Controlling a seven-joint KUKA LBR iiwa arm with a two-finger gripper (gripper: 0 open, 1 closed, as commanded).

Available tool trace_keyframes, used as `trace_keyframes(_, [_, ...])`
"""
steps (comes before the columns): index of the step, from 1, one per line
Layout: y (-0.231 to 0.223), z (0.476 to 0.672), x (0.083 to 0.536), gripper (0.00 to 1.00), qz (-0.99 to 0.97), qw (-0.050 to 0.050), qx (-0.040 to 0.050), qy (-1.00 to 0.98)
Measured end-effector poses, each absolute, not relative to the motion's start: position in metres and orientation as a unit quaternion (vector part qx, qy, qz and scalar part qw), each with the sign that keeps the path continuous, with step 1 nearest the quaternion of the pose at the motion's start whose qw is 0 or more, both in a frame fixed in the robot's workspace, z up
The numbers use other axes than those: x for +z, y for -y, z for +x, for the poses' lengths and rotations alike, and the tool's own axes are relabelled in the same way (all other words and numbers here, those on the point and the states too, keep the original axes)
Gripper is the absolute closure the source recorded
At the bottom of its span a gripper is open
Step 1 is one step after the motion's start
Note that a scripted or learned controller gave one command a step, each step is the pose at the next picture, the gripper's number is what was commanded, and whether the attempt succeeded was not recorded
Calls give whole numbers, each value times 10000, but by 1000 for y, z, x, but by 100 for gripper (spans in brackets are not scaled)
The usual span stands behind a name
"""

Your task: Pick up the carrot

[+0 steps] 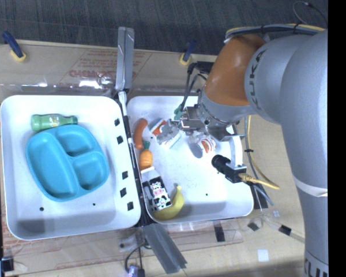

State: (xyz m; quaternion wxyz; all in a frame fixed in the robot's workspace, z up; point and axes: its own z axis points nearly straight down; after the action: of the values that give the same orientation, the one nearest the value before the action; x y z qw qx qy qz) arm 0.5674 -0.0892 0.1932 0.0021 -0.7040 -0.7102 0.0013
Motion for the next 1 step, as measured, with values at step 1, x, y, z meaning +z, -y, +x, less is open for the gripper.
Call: trace_keyframes(1, [113,534,91,0,-5233,13,4,8521])
